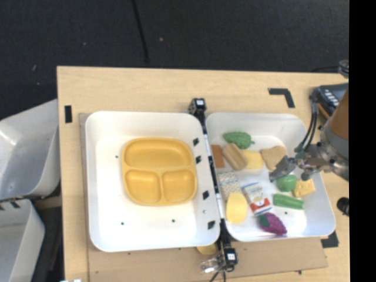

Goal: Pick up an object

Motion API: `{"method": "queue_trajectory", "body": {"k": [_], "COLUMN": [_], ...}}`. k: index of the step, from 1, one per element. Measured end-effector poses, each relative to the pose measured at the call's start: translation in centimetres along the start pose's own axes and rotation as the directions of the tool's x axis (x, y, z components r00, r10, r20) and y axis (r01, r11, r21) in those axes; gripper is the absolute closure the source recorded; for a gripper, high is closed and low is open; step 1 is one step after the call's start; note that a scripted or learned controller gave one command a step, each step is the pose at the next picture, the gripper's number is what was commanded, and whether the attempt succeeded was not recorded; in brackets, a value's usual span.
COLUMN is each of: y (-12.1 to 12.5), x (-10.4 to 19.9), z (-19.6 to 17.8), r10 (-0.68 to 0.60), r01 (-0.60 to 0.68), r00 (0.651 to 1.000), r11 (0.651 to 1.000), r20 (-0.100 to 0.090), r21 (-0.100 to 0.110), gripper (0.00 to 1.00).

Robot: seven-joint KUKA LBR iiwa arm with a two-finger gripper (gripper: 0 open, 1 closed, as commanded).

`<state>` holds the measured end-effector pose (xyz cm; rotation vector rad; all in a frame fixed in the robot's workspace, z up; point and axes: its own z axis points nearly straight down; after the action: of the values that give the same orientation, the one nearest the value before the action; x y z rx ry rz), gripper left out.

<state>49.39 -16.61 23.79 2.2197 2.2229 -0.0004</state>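
**Tool low over the toy food in the right bin**

I see the tool (pixel 292 168) spread open just above a round green piece (pixel 286 183), gripping nothing. Around it lie a yellow wedge (pixel 304 188), a long green piece (pixel 288 201), purple grapes (pixel 272 223) and a small carton (pixel 257 197), all in the right bin (pixel 314 219). The left bin (pixel 103 228) holds a yellow divided plate (pixel 158 170). Both bins sit on a pale wood worktop (pixel 135 87); dark floor (pixel 176 22) lies beyond.
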Motion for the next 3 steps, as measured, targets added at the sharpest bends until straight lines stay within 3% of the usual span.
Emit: {"method": "queue_trajectory", "body": {"k": [1, 2, 3], "y": [-0.6, -0.4, 1.7], "x": [-5.5, 2.2, 10.7], "z": [4.3, 7.1, -0.5], "r10": [0.005, -0.006, -0.011], "r01": [-0.005, 0.006, 0.011], "r00": [1.000, 1.000, 1.000], "r11": [1.000, 1.000, 1.000], "r20": [0.003, -0.003, -0.003], "r21": [0.003, 0.001, -0.009], "gripper": [0.00, 0.00, 0.00]}}
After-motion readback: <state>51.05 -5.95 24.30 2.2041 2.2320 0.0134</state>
